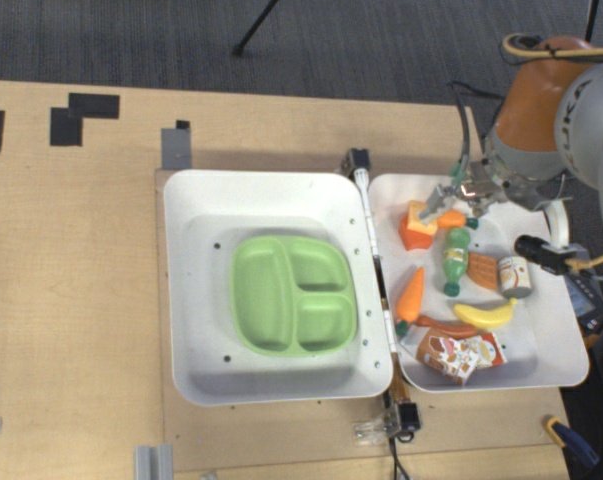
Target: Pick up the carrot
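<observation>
Pincer (459,194) at upper right of frame, over far end of right bin (571,368); can't tell finger spread, nothing visibly gripped. Hangs just above orange block (417,228) and green bottle (455,258). Carrot (411,294) right of centre by bin's left wall: smooth, tapered, orange. Nearby curved yellow banana (485,315), glossy printed packet (459,353). Moulded green divided tray (292,295) in left bin (196,368).

Orange carrot (411,294), green divided plate (292,294), yellow banana (485,315), white bins (211,368)
</observation>
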Tool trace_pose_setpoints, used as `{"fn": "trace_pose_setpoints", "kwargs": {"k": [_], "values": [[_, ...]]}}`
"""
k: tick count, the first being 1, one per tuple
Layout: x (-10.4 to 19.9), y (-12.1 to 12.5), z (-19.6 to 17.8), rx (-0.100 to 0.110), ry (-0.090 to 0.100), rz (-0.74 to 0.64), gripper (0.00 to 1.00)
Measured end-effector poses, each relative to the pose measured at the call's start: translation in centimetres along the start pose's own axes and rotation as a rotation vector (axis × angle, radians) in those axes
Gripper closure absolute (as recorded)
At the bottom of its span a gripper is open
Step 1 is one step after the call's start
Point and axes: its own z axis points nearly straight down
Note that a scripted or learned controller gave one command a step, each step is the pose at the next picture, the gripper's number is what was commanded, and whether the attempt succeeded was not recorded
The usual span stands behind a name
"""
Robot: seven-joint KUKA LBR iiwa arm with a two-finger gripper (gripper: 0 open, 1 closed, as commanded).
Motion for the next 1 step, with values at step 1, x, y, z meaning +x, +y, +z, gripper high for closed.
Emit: {"fn": "trace_pose_setpoints", "kwargs": {"k": [1], "values": [[-4.57,1.05,5.73,-0.002,-0.002,-0.092,0.00]]}}
